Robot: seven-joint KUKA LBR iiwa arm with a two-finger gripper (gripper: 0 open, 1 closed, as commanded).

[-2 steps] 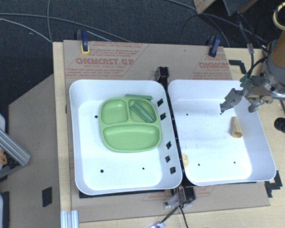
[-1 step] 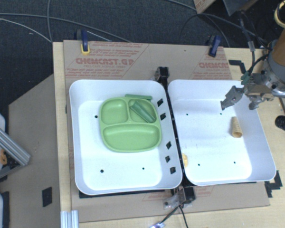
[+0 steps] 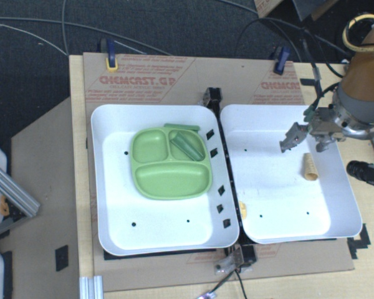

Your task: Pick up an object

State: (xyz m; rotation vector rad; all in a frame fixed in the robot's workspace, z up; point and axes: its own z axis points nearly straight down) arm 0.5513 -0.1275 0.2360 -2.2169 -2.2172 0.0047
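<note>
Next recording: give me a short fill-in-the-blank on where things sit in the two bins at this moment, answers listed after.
1. The light green divided plastic plate lies in the ____ white bin.
2. The small tan cork-like cylinder lies in the ____ white bin.
3. The darker green oblong piece rests in the plate's upper ____ compartment.
4. The two-finger gripper hovers just ____ the tan cylinder in the view, not touching it.

Missing words: left; right; right; above

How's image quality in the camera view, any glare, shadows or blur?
Camera view: even, soft light; the white bins run bright, near washed out, with faint shadows under the green plate and tan piece. The gripper looks slightly soft; cables on the floor stay sharp.
</note>
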